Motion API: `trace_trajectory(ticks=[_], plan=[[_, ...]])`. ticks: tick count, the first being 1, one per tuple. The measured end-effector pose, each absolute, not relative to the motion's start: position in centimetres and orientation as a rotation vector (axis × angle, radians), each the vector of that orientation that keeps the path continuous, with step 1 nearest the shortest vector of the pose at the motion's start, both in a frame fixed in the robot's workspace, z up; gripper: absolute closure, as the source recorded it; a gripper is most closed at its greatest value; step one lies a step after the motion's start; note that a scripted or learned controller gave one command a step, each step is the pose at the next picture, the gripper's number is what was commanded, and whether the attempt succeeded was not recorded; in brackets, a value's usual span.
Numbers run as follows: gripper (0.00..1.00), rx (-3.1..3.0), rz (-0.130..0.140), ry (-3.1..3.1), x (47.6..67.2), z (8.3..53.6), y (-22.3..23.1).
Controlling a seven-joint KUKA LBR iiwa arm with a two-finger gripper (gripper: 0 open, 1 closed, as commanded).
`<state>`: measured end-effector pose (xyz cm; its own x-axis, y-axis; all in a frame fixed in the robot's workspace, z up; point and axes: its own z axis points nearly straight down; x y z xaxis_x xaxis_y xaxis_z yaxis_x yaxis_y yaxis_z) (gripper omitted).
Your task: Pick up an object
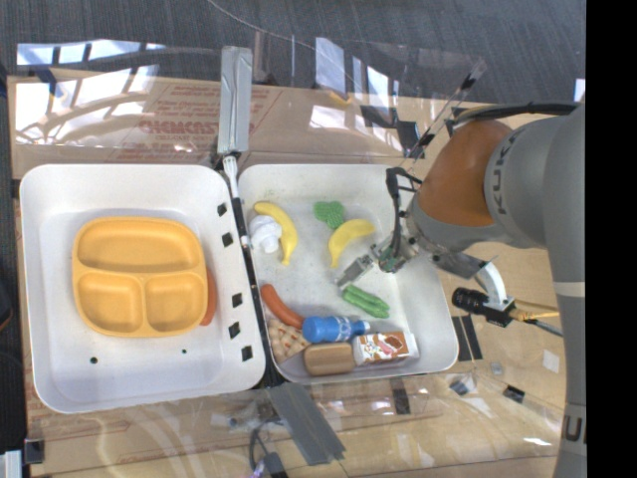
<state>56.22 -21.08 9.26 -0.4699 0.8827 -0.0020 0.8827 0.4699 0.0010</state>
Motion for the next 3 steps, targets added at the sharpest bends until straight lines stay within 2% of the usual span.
trace_trajectory(ticks=[1,2,3], plan=[[0.0,1.969,0.0,2.447,63.2,9.2,-20.9],[0.0,2.244,0.0,2.2,65.5,9.8,-13.8],[1.0,2.237,-0.002,2.208,65.5,10.8,-13.7]])
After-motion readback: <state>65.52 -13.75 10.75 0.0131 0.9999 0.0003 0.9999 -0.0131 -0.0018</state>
